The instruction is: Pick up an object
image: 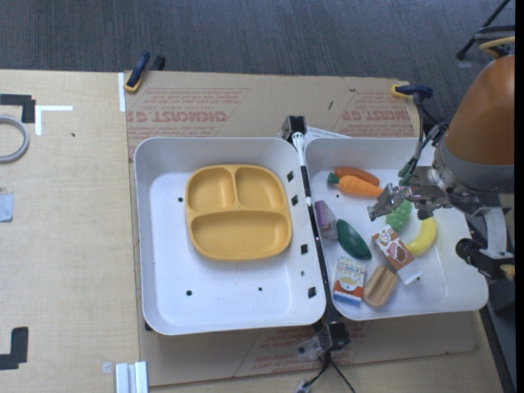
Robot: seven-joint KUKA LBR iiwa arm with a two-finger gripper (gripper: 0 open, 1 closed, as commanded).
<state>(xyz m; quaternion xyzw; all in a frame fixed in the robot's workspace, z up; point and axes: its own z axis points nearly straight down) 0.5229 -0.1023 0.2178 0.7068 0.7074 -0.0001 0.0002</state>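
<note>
Gripper sits over the right bin, just above the green grapes, beside the carrot and banana. Can't tell its state, nothing visibly held. Yellow 3-section plate lies in the left bin.

Contents of the right bin, located relative to the banana, a yellow curved toy near the bin's middle. Green grapes lie just left of it. An orange carrot lies farther up-left. A dark green vegetable rests to the left. A small printed carton and a tan cylinder lie below-left.
</note>
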